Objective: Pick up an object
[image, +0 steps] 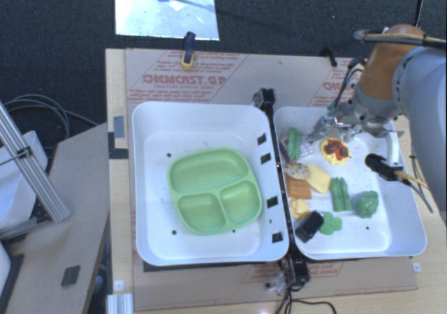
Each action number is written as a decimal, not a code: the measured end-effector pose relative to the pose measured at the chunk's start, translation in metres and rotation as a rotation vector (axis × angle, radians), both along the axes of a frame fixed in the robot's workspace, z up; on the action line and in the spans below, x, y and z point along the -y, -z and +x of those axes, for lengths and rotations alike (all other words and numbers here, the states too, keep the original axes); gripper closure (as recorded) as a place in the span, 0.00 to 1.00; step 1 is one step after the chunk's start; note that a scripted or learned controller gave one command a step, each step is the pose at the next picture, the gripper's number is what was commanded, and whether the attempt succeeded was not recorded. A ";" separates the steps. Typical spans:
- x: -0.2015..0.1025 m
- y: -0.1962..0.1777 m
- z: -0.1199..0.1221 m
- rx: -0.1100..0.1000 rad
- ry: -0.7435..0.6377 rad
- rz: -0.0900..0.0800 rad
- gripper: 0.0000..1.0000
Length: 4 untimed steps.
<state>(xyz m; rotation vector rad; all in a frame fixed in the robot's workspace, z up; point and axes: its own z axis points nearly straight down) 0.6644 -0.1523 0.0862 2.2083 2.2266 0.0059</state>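
The right bin (401, 232) holds several toy foods. Near its back lie a yellow round piece with red topping (336, 151) and a green pod (294, 142). Further forward are a speckled bread piece (295, 169), a yellow wedge (318, 180), an orange cracker (299, 190), green stalks (340, 194), a broccoli head (366, 204), a small green piece (330, 223) and a black block (309, 225). My gripper (334, 125) hangs over the back of this bin, just above and behind the yellow round piece. Nothing shows between its tips.
The left bin (150, 236) carries a light green divided plate (214, 190). A black divider with clips (274, 166) runs between the bins. The grey arm (419, 96) covers the right bin's back right corner. A yellow-and-blue clamp (188, 51) sits behind the bins.
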 end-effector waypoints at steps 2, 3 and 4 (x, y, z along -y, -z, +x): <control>-0.060 0.000 -0.048 -0.001 0.004 -0.002 0.00; -0.065 0.000 -0.023 -0.001 0.005 -0.006 0.00; -0.066 -0.014 -0.022 0.002 0.002 -0.003 1.00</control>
